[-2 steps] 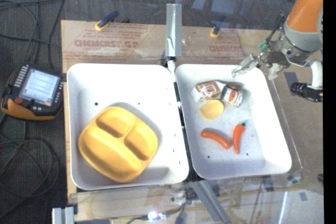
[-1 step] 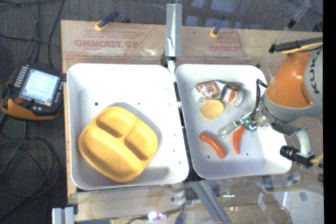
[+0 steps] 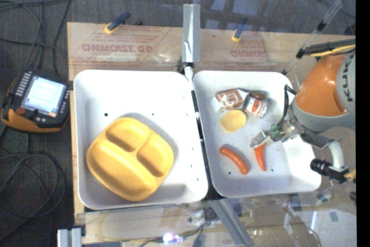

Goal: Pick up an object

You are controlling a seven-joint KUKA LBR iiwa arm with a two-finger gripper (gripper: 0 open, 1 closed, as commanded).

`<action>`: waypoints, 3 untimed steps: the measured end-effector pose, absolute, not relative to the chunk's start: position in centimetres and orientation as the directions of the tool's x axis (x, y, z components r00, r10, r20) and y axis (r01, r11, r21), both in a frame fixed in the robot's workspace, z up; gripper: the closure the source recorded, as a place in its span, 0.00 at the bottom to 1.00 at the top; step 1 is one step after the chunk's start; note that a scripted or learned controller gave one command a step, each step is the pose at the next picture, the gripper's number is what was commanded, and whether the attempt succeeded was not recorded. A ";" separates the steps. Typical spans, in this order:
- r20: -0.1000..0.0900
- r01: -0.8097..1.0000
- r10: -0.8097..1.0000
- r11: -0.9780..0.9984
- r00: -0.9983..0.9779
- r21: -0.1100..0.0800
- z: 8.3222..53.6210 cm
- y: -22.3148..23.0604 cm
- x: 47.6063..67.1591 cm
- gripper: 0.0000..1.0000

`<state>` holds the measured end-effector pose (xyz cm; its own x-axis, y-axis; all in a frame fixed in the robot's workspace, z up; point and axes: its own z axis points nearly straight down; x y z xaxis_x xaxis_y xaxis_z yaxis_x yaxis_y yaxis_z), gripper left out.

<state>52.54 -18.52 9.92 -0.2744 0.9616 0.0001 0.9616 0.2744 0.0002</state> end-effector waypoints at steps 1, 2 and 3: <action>0.000 0.965 0.965 0.262 -0.262 -0.003 21.6 -14.8 57.1 1.00; -0.001 0.941 0.941 0.337 -0.337 -0.004 30.2 -3.9 64.0 1.00; 0.000 0.813 0.813 0.582 -0.582 -0.004 21.2 -11.1 66.9 1.00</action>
<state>66.85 -11.10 21.25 -0.5821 0.8131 -0.0002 0.8131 0.5821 -0.0042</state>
